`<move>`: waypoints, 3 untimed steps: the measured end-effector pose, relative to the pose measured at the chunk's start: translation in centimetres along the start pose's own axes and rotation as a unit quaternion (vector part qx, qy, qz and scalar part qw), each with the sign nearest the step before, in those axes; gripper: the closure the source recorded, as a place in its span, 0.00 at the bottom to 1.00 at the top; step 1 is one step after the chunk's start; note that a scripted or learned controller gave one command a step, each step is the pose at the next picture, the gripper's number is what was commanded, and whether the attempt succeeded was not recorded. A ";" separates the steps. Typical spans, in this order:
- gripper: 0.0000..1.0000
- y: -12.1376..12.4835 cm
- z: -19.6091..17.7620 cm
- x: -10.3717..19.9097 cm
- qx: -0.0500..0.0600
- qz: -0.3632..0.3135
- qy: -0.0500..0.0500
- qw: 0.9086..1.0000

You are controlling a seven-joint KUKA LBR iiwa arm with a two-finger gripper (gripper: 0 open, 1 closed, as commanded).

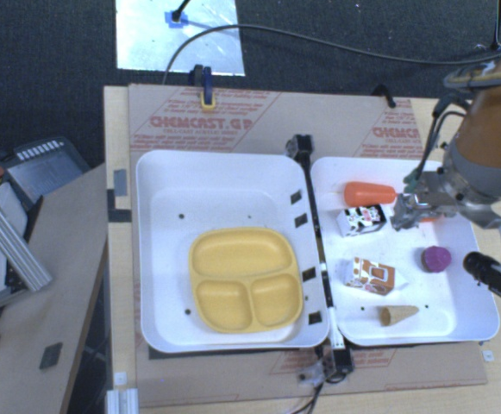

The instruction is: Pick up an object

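The right bin (466, 322) holds an orange carrot (369, 193) at the back, a black-and-white carton (360, 220) just in front of it, a brown-and-white carton (372, 275), a purple ball (436, 259) and a tan cone (398, 314) near the front wall. My gripper (404, 211) hangs over the right bin, just right of the carrot's tip and the black-and-white carton. The metal fingers point down-left and nothing shows between them.
The left bin (164, 179) bears a yellow divided tray (243, 278). A black divider with clips (312, 231) runs between the bins. The arm's orange band (496, 119) and grey wrist cover the right bin's back right corner. A cable crosses the floor behind.
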State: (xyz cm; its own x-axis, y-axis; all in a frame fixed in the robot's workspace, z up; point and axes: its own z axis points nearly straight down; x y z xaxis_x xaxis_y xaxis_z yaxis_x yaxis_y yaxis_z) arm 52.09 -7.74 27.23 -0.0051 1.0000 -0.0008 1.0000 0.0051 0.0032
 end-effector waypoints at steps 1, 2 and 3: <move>1.00 2.7 -0.1 4.3 0.000 -0.001 0.000 1.000; 1.00 5.4 0.2 8.1 0.000 -0.001 0.001 1.000; 1.00 7.3 2.0 12.9 0.000 -0.001 0.000 1.000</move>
State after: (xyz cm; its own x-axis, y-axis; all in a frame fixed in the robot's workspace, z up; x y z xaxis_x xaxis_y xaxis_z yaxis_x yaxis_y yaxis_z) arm 59.35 5.16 25.28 -0.0062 1.0000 0.0000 1.0000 0.0062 0.0031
